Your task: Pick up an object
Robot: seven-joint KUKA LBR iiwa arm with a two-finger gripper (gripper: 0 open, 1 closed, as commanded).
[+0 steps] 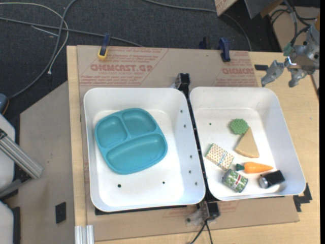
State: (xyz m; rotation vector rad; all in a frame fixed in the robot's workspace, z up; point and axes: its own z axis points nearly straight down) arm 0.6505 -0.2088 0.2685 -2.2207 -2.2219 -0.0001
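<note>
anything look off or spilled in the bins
Nothing stands out. The blue plate lies flat in the left bin; the small items, including the carrot, sit loosely grouped in the right bin, none spilled.

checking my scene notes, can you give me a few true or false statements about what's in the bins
1. The blue plate lies in the left bin. True.
2. The carrot lies in the left bin. False: it lies in the right bin, by the black cylinder.
3. The gripper holds the green cookie. False: the cookie lies in the right bin, and the gripper is past that bin's far right corner.
4. Two clamps sit on the board's far edge. True.
</note>
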